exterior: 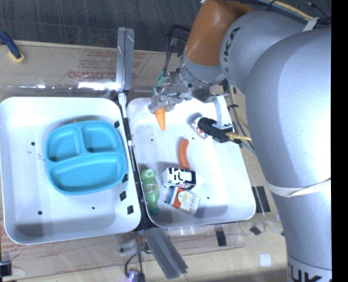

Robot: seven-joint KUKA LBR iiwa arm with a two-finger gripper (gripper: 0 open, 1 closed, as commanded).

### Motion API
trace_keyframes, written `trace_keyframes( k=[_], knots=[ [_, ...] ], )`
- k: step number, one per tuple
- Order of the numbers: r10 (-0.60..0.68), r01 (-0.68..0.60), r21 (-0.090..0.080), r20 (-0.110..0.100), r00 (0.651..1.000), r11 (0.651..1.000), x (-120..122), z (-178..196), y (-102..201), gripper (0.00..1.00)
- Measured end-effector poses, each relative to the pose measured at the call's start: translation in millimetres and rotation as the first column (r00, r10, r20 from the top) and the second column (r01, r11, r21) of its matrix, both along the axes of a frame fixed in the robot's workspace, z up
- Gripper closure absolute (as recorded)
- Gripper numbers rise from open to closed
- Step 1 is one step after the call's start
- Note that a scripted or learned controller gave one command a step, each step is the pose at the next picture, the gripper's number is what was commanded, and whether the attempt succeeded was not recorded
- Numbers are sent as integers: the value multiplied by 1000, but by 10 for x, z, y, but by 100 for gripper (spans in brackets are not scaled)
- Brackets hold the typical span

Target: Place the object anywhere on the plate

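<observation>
A blue plate point(87, 157) with three compartments lies in the left bin point(12, 157). My gripper point(162, 106) hangs over the far left part of the right bin point(232, 181). It is shut on a small orange carrot point(160, 120), whose tip points down from between the fingers. The carrot is just right of the wall between the two bins, above the bin floor.
The right bin holds a red-orange sausage point(183, 153), a green bottle point(150, 190), a black-and-white carton point(180, 177) and a small juice box point(186, 201) near its front. A grey divider bar point(125, 57) stands between the bins at the back.
</observation>
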State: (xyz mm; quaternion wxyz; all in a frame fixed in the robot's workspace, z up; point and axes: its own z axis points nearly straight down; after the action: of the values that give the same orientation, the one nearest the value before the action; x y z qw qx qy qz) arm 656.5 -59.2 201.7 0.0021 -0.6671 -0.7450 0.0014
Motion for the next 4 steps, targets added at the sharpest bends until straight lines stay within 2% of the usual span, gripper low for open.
trace_keyframes(
  k=[1,2,3,4],
  knots=[
    [193,-193,0,0,981,981,-13,-43,749,100],
    [192,-192,0,0,981,981,-13,-42,747,0],
    [261,-261,0,1,965,965,-3,-94,1191,0],
    [-48,48,-2,-1,999,999,-634,75,1175,0]
  ],
)
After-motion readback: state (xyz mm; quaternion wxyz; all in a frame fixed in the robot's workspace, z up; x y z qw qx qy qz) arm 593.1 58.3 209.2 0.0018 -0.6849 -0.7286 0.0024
